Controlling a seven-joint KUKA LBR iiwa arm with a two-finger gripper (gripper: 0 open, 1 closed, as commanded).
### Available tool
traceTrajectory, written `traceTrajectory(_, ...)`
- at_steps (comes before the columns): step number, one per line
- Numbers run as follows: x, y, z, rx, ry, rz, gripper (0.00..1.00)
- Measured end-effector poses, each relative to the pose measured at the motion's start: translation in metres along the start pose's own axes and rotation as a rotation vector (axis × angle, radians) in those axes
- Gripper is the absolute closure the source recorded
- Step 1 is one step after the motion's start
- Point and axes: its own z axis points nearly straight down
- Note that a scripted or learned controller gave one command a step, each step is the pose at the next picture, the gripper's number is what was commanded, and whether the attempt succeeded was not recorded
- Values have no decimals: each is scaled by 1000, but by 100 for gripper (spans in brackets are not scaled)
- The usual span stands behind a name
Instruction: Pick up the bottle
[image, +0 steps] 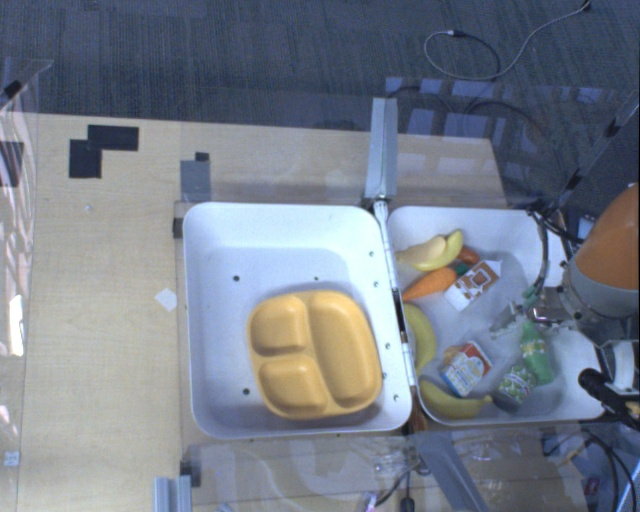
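The bottle (528, 366) is small and green with a printed label, and it lies tilted in the front right part of the right bin (505, 222). Its dark cap end points toward the bin's front edge. My gripper (528, 314) hangs from the grey and orange arm (608, 262) that comes in from the right. It sits just behind the bottle's upper end, low over the bin floor. I cannot make out whether anything is between its tips.
The right bin also holds a carrot (433, 283), bananas (433, 252) at the back and along the front (452, 402), and two small cartons (474, 283) (464, 368). A yellow divided plate (314, 352) lies in the left bin (215, 300). Cables hang at the far right.
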Motion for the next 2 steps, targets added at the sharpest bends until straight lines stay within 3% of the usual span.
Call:
traceTrajectory(1, 0, 2, -11, -4, -1, -5, 100)
traceTrajectory(2, 34, 9, -131, 0, 0, 267, 100)
